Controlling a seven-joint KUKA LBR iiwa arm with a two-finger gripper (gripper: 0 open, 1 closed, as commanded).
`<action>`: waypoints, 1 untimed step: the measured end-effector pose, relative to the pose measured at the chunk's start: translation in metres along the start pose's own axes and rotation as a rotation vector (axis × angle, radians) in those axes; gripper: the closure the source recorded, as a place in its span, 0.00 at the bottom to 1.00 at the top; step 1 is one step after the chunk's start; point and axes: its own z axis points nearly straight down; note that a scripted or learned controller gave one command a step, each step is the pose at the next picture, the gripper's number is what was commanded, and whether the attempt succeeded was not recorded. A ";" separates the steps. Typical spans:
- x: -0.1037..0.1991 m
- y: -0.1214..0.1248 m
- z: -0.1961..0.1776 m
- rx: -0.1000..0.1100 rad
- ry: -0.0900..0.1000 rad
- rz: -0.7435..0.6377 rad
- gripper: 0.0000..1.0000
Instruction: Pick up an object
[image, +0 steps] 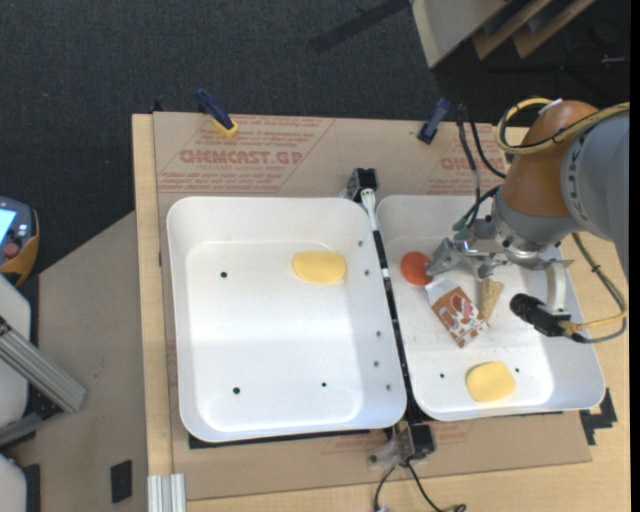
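We are looking down on two white bins sitting side by side on a cardboard-covered counter (250, 150), which two blue clamps at its far edge are pinning down. The grey arm with its orange band (545, 160) is reaching in from the right, and its wrist is covering much of the right bin's (560, 385) far half. The pincer (462, 256) is hanging low over that bin; its metal parts are blurring together, so we cannot tell how it is set. Just left of it a small red-orange round object (415, 266) is lying, apparently not being held. A printed packet (455, 312) is lying just near of the pincer, a tan wedge-shaped piece (489, 297) beside it, half hidden. A yellow oval piece (491, 381) is resting nearer still. The left bin (200, 330) is holding another yellow oval (319, 267). Dark carpet is surrounding the counter.
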 end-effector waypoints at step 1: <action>0.020 0.038 0.000 -0.006 -0.002 -0.005 0.00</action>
